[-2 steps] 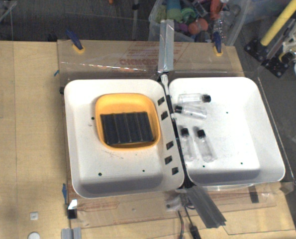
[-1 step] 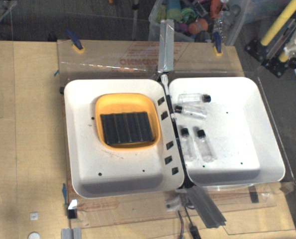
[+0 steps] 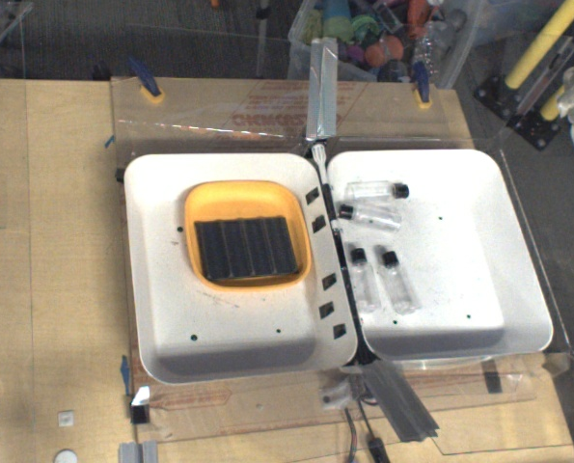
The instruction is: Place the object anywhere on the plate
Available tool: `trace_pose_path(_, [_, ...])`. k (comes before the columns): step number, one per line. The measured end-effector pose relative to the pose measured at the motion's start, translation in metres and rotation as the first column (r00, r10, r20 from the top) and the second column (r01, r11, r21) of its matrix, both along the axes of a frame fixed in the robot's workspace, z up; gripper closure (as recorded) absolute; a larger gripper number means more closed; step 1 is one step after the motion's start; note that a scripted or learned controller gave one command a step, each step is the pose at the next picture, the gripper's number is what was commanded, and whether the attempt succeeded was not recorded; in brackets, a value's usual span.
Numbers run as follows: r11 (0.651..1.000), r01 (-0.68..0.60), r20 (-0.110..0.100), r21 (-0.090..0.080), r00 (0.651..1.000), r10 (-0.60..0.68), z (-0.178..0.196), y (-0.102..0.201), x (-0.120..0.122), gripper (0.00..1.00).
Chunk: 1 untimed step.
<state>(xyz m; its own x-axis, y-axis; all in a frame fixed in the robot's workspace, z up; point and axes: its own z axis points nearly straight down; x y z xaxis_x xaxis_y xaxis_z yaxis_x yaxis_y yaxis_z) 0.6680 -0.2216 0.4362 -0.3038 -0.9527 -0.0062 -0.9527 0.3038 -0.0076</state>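
Note:
An orange plate (image 3: 202, 201) lies in the left bin (image 3: 161, 326), and a dark ribbed rectangular pad (image 3: 245, 247) rests on its middle. In the right bin (image 3: 489, 297) lie several small clear vials with black caps. One vial (image 3: 375, 191) lies on its side near the top left, with another clear one (image 3: 369, 216) just below it. Two more vials (image 3: 364, 278) (image 3: 397, 280) lie side by side lower down, caps pointing away.
A metal divider strip (image 3: 322, 95) runs between the bins from the back. A clear tub of colourful toys (image 3: 383, 13) stands behind the bench. Blue clamps (image 3: 149, 83) hold a plastic sheet at the back edge. A yellow tube (image 3: 552, 27) is at the top right.

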Motion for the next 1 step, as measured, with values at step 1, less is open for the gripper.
trace_pose_path(1, [0.955, -0.298, 0.0, -0.002, 0.955, 0.298, -0.0003, 0.0001, -0.0001, 1.0])
